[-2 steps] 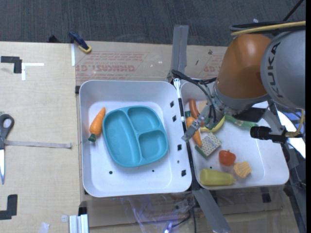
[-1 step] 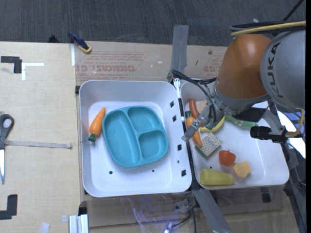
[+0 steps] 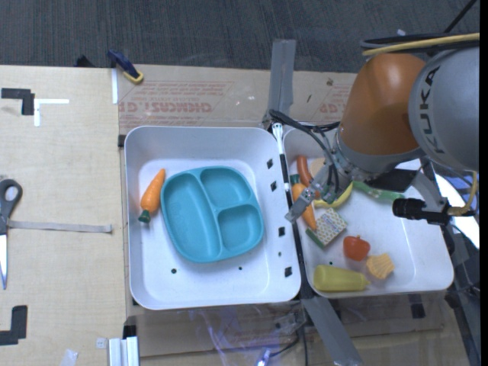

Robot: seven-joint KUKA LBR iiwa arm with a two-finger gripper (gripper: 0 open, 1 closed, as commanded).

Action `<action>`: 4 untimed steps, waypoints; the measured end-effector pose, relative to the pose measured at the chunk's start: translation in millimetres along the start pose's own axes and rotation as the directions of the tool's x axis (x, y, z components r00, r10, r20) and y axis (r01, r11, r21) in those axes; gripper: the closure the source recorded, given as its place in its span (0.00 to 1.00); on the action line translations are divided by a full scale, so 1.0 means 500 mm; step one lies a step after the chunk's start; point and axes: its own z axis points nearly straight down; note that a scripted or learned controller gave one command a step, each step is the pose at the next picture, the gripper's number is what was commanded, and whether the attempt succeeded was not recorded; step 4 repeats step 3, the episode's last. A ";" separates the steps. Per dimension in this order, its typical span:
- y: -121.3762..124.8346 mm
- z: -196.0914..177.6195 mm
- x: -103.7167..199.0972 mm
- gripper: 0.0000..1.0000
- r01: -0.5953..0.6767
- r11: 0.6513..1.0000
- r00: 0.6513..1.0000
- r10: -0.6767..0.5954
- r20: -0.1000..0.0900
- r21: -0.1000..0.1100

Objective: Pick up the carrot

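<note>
The big grey arm (image 3: 415,105) reaches in from 3 o'clock and hangs over the right bin (image 3: 427,277). The left bin (image 3: 137,280) sits just beside it on the table (image 3: 53,280) and holds a blue tray (image 3: 212,213). One carrot (image 3: 152,193) lies at the tray's 9 o'clock side, close to the bin wall. The pincer (image 3: 303,204) is down low at the right bin's 9 o'clock edge, right by a second orange carrot (image 3: 307,217). I cannot tell how wide the pincer is open, or if it has hold of anything.

I think the arm is at the grab step. Next it would need to close on that carrot and lift straight up.

Room is tight here: the wall between the bins is touching close, and a yellow banana (image 3: 340,197), a speckled square block (image 3: 329,226) and a red tomato (image 3: 355,246) crowd in. There is open floor in the left bin at 6 o'clock
</note>
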 end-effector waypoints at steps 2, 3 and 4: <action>0.000 0.000 -0.080 0.00 -0.272 0.962 0.962 0.272 0.001 0.000; 0.010 0.000 -0.008 0.00 -0.213 0.977 0.977 0.213 -0.001 0.002; 0.010 0.000 -0.008 0.00 -0.213 0.977 0.977 0.213 -0.001 0.002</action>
